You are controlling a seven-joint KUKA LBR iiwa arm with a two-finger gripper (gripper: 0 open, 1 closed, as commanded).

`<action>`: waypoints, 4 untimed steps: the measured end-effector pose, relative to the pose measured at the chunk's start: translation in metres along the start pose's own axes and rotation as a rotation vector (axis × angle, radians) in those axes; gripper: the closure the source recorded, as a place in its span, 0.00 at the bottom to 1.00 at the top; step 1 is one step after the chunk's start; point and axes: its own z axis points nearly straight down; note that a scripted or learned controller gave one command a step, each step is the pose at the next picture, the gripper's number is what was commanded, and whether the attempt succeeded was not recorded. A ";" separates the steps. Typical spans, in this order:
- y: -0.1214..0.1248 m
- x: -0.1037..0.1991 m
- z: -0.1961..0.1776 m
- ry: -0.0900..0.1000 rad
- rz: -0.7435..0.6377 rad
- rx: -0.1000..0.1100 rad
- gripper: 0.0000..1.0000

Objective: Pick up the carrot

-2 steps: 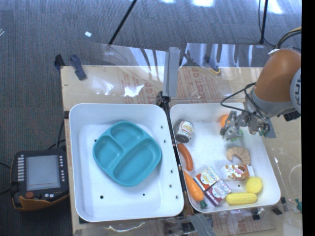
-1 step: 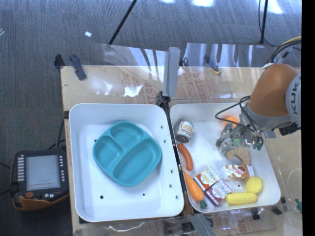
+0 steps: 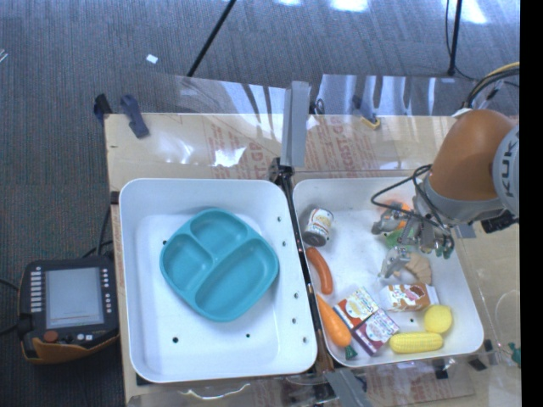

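The carrot (image 3: 333, 321) is orange with a small green top. It lies in the right bin (image 3: 365, 202) near the front left corner, slanting along the left wall. My gripper (image 3: 400, 246) hangs over the right middle of that bin, above a brown bread-like item (image 3: 417, 269). It is well to the right of the carrot and further back, not touching it. The carrot lies free on the bin floor. The orange band of the arm (image 3: 472, 155) bulks above the bin's right rim.
Around the carrot lie a reddish sausage (image 3: 320, 270) just behind it and two snack packets (image 3: 368, 316) on its right. A small can (image 3: 319, 225), a corn cob (image 3: 416, 342) and a lemon (image 3: 438, 319) share the bin. The left bin (image 3: 144, 219) holds a blue divided plate (image 3: 219, 264).
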 end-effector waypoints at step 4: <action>-0.021 0.030 -0.087 0.001 0.183 0.000 0.00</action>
